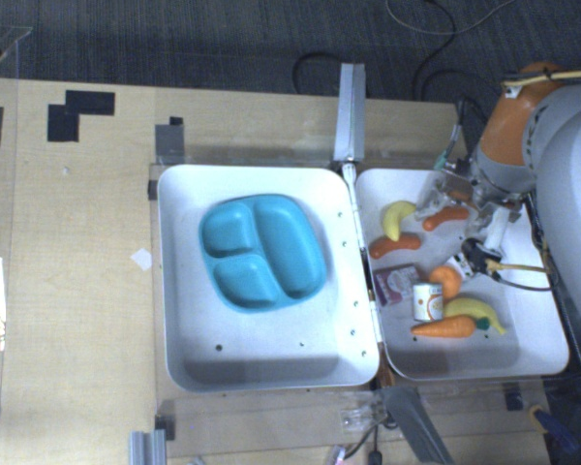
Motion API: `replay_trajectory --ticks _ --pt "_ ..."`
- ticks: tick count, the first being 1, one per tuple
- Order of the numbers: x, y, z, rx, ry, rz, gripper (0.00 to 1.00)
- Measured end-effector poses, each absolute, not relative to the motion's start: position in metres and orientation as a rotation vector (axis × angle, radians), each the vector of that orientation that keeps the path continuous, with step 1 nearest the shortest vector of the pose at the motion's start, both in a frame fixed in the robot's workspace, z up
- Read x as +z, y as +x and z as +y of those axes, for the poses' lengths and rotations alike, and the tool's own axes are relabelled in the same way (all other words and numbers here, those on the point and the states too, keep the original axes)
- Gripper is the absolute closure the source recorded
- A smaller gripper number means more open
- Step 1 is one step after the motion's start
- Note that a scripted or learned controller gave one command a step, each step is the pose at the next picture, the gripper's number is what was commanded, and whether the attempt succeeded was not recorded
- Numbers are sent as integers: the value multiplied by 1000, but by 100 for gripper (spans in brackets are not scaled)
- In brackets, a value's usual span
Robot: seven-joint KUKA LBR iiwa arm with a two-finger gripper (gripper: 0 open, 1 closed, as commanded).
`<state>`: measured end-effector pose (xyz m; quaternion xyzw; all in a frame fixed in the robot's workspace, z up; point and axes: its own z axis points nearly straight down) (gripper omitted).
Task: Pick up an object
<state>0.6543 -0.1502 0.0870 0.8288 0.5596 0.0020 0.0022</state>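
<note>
Two white bins sit mid-frame: the left bin point(184, 347) holds a bright blue plate point(263, 251), the right bin point(533, 352) a mix of colours — a yellow banana point(398, 217) toward the top, orange-red sausages point(394, 245) beside it, an orange carrot point(443, 328) with a green tip at the bottom, a purple packet point(395, 284) and a white-and-orange can point(427, 301). The bench point(68, 260) is pale wood with black patches at upper left. The arm point(562, 163) is grey, banded orange.

arm: we see our grey KUKA arm with the orange wrist band point(508, 129) reaching in from the right | wrist: tilted down and leftward | gripper: our two-finger metal gripper point(462, 201) sits low | fingers: too cluttered to read
</note>
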Motion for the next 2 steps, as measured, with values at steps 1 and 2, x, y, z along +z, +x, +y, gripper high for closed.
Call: replay_trajectory --ticks 1,2 --pt "99 656 -149 7 2592 1765 100" --pt "227 669 -74 9 2696 1606 100"
